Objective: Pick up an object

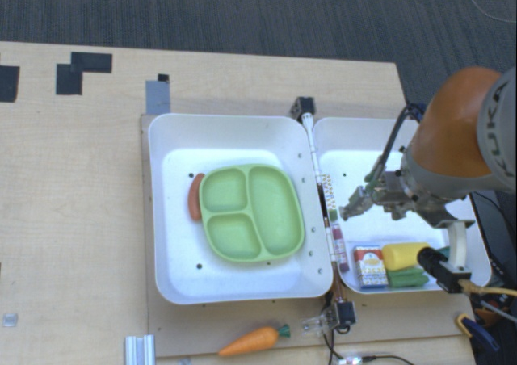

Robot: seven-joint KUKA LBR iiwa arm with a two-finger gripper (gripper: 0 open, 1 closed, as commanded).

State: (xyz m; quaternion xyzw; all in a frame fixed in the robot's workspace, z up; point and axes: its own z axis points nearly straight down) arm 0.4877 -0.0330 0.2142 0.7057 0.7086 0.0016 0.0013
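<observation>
My gripper [352, 208] hangs over the left part of the right bin [347, 163], pointing toward the wall between the two bins. Just below it, at the bin's front, lie a small red-and-white carton [370, 266], a yellow object [401, 256] and a green object [408, 278], all close together. The gripper is apart from them, and I see nothing in it. In the left bin [174, 194] a green divided plate [250, 212] lies flat, and a red-orange sausage [195, 196] rests against its left rim.
A toy carrot [252, 341] lies on the bench in front of the bins, outside them. The arm's orange band [456, 125] and grey body cover the right bin's far right side. Dark patches mark the bench at the top left.
</observation>
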